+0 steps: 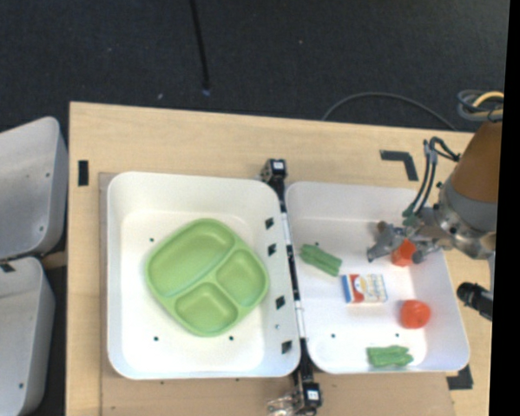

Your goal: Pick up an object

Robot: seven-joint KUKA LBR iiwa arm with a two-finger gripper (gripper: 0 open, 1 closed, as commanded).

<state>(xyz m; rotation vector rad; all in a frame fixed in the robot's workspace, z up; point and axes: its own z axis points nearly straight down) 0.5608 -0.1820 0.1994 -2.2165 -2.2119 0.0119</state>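
In the right bin (330, 206) lie a green block (320, 259), a small white box with blue and red print (363, 289), an orange-red round object (415, 314) and a green ridged piece (389, 356). My gripper (401, 240) hangs low over the bin's upper right part, reaching in from the right. A second small orange-red object (404, 254) shows right at the gripper's tip, touching or just beneath it. Whether it is gripped is hidden by the grey wrist parts.
The left bin (130, 205) holds a green divided plate (207, 276). A ridge with black clips (287, 274) separates the two bins. The grey and orange arm (474, 184) covers the right bin's far right edge. Cables loop on the bench behind it.
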